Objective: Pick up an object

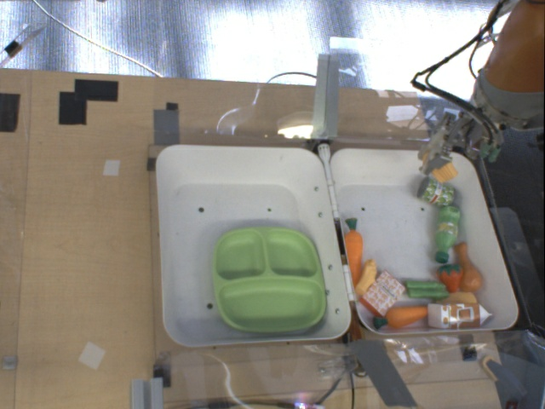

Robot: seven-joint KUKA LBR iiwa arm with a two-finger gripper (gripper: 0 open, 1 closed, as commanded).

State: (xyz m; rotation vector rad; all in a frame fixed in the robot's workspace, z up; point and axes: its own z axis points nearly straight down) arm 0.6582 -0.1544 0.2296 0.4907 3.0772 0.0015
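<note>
My gripper (439,150) hangs over the far right corner of the right bin (383,194), below the orange wrist band. A small yellow piece (446,172) lies just under it, and whether they touch is unclear. Right below that sit a green can (437,193) and a green bottle (446,228). Along the bin's near side lie a carrot (352,247), a red-checked box (384,292), a green cucumber (426,290), a second carrot (405,316), a white bottle (458,316) and an orange-brown piece (467,271).
A green divided plate (270,279) lies in the left bin (187,228). A metal post (323,96) stands behind the wall between the bins. Black cables (451,62) loop beside the arm at upper right.
</note>
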